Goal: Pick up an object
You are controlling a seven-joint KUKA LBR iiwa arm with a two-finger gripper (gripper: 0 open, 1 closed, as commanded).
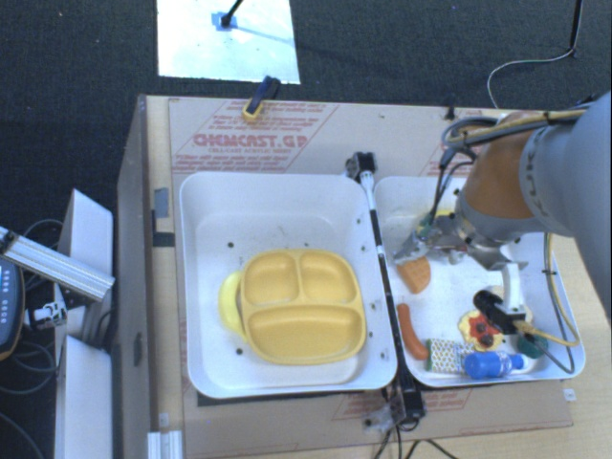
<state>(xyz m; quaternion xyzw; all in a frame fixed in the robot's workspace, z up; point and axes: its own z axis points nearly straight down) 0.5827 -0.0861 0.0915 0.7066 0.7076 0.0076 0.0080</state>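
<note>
Left bin (196, 256): yellow divided tray (301, 306), centre, over a yellow plate (229, 299).
Right bin (564, 299): orange wedge (415, 274) near its left wall; orange sausage (411, 330) below it; blue bottle (491, 362), speckled block (443, 355) and flower toy (478, 327) along the near edge.
Gripper (430, 240): above the wedge; fingers' state cannot be told.

The arm (535, 175) hides the right bin's (564, 338) far corner.
</note>
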